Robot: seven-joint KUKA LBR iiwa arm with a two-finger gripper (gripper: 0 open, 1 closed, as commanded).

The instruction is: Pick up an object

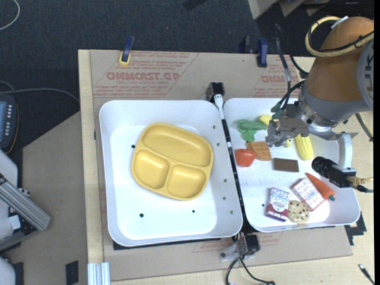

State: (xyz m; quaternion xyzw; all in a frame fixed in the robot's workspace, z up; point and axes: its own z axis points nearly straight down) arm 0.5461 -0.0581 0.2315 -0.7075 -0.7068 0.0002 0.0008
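Waffle piece [259, 151] in the right bin [344, 215], just under my gripper [278, 136]: I'm on the approach, nothing picked yet.
Near me, tomato [244, 157] beside it, corn [303, 146] past my fingers; I can't tell their opening, and next I judge a straight descent is needed.

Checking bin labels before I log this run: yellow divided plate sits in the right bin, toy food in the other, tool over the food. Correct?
Not quite. The camera view shows the yellow divided plate in the left bin, not the right one. The toy food, such as the corn cob and tomato, lies in the right bin, and the tool is over that food.
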